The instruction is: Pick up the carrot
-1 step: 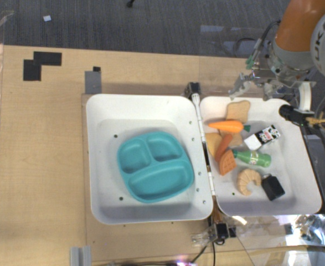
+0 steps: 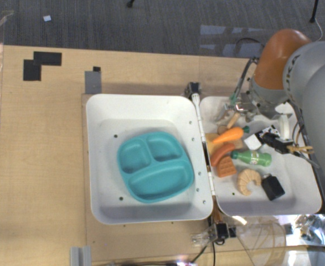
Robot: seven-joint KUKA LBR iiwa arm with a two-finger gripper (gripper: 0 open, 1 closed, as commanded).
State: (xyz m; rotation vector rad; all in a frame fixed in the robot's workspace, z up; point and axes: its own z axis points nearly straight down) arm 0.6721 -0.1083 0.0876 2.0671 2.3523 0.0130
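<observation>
Lying in right bin [image 2: 311,195], carrot [image 2: 227,136] just below pincer [image 2: 232,113]; pincer state unclear.

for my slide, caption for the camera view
Gripper poised above carrot in right bin; teal tray in left bin.

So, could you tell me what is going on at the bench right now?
The grey arm is reaching into the right bin, with its gripper low near the bin's far edge, just above the carrot. The carrot lies in the bin among a green bottle, a croissant and a black block; nothing shows it lifted yet. The left bin holds a teal divided plate.
</observation>
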